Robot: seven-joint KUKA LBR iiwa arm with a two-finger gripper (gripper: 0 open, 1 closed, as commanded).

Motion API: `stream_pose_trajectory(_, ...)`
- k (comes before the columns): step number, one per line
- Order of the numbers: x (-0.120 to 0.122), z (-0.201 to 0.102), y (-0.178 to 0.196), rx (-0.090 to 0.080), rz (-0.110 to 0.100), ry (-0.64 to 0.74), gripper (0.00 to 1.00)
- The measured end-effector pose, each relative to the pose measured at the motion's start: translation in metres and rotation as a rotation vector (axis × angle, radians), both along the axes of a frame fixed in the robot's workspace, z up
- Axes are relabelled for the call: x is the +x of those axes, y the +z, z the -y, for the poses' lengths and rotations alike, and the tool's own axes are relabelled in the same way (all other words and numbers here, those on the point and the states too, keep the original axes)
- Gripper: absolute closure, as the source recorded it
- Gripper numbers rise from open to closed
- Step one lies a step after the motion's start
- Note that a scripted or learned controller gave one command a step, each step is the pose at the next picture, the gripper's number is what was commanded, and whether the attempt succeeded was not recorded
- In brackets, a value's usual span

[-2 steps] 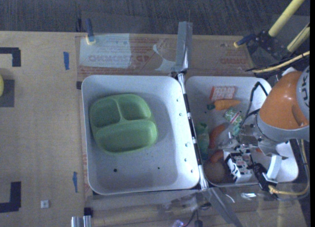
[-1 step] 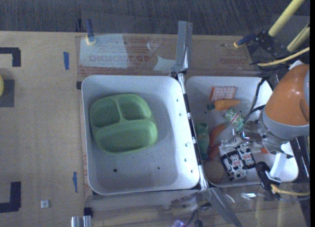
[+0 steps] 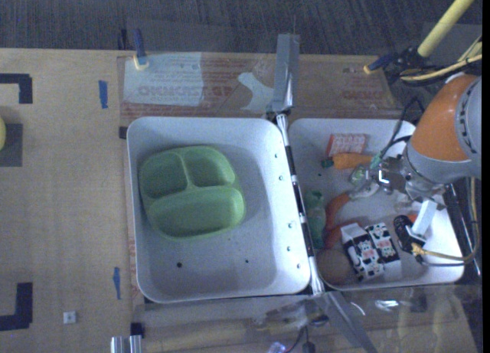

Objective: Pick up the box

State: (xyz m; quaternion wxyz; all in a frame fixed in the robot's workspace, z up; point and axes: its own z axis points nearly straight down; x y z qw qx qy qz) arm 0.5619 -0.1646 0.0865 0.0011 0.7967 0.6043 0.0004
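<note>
Dim, soft, slightly blurred overhead view

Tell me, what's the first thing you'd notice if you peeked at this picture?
The big green divided plate jumps out, lying alone in the left white bin. Next comes the robot arm's orange band at the right, above the right bin, which is crowded with small things: a black-and-white patterned box near the front, a small orange-printed packet at the back, and a carrot-like orange piece just below it.
</note>
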Motion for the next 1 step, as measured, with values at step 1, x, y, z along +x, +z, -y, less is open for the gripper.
stream_pose_trajectory(1,0.0011,-0.0004,0.0110,-0.001,0.003,0.002,1.00)
